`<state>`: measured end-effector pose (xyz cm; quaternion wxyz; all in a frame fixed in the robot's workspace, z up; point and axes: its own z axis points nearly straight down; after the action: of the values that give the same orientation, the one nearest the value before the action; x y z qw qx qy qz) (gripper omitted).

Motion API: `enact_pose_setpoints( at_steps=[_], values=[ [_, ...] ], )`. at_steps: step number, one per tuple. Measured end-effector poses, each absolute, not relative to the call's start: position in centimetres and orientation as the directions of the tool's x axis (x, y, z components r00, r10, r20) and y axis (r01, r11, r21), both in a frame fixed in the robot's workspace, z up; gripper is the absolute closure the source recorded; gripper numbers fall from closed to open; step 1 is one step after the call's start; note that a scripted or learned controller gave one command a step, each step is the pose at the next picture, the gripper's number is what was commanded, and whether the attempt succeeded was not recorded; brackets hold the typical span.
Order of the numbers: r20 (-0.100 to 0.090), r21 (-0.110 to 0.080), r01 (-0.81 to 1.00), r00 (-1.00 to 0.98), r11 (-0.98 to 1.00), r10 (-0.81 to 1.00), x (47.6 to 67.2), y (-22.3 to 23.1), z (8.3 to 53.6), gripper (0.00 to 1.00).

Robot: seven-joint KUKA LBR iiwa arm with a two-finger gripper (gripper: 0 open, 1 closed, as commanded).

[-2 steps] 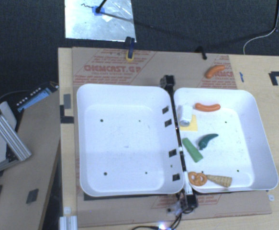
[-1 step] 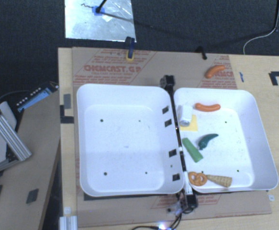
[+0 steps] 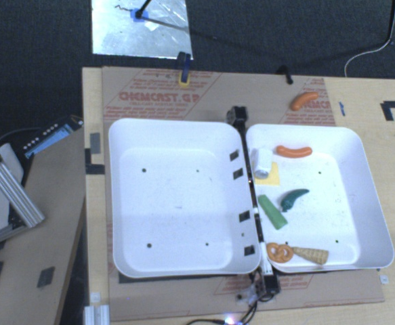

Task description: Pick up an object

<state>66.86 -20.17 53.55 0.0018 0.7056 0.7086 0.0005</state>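
**Colleague:** What did the camera show, starting from the edge nearest it?

**Operator:** Nearest me, I saw two shallow white bins side by side on a brown cardboard sheet (image 3: 156, 97) with red lettering. In the near corner of the right bin (image 3: 373, 208) lay a brown pretzel (image 3: 279, 252), and just beside it, to the right, a tan cone (image 3: 311, 254) on its side.

**Colleague:** And farther in?

**Operator:** Toward the middle of that bin I saw a green block (image 3: 272, 211) lying at a slant, close to the wall shared by the bins. A dark teal pepper (image 3: 293, 198) curved just beside its far end. Beyond those sat a flat yellow piece (image 3: 268, 173), with a white cylinder (image 3: 256, 162) touching its left edge, right against the shared wall. Farthest in the bin lay an orange sausage (image 3: 293, 152), apart from the rest.

**Colleague:** The left bin?

**Operator:** The left bin (image 3: 116, 202) showed a bare white floor with a few small dark dots. Black clips (image 3: 238, 174) ran along the seam between the bins.

**Colleague:** Anything beyond the bins?

**Operator:** A second orange sausage (image 3: 304, 101) lay on the cardboard past the right bin's far rim. A yellow and blue clamp (image 3: 183, 70) gripped the bench's far edge, and farther still a silvery sheet (image 3: 141, 19) lay on the dark floor.

**Colleague:** What was the gripper doing?

**Operator:** I could not tell the gripper's state.
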Motion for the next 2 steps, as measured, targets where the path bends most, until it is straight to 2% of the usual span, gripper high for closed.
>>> enact_pose_setpoints(
  at_steps=[2],
  values=[
    [-0.002, 0.004, 1.000, -0.002, 0.002, 1.000, 66.84, -20.27, 53.57, 1.00]
  ],
)
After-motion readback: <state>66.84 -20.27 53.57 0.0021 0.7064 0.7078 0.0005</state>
